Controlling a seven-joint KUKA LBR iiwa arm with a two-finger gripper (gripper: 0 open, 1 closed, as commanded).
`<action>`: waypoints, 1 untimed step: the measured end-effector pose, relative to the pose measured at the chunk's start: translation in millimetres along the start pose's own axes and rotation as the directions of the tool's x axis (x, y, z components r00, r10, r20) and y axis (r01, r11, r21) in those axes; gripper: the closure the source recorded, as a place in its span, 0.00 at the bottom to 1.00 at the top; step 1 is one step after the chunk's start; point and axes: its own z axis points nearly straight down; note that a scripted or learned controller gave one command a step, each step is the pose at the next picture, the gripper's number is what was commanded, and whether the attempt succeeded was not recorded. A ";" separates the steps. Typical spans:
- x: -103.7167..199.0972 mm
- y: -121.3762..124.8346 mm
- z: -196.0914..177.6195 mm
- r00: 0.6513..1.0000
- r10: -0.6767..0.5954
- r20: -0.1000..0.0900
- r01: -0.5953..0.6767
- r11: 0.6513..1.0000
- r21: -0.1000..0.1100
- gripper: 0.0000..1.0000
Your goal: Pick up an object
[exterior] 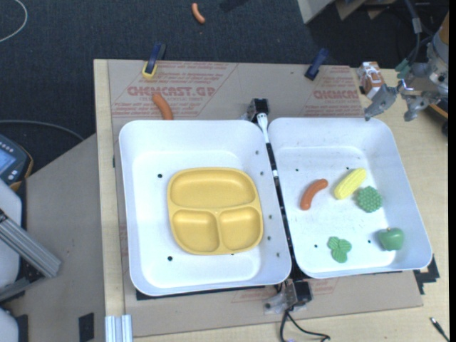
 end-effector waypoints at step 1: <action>0.8 2.4 -9.3 1.000 -0.003 0.004 0.003 1.000 -0.014 0.00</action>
